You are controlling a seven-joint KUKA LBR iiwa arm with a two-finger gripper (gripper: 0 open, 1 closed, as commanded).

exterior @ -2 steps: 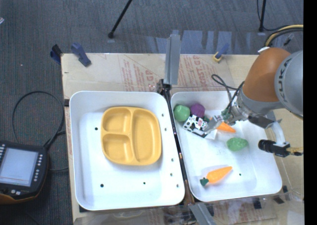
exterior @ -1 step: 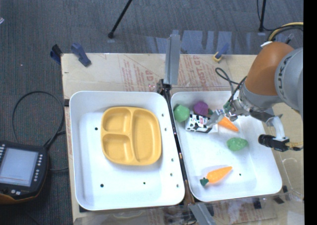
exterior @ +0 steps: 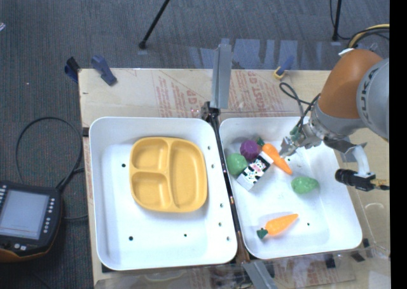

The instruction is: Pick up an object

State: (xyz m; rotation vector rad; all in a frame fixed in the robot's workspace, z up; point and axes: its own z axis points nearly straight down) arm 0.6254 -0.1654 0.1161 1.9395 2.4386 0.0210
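Right now the gripper [exterior: 287, 148] hangs low in the right bin [exterior: 343, 230], touching or just above a toy carrot [exterior: 276, 157]. The carrot's long side runs from about 11 o'clock (its leafy end) down to 5 o'clock. It sits just at 7 o'clock from the gripper. I cannot tell how the gripper is set. A milk carton [exterior: 254, 172] lies beside the carrot.

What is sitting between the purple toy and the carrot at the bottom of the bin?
In the camera view, the black-and-white cow-patterned carton lies between the purple toy vegetable and the lower orange toy carrot, with bare white bin floor below it.
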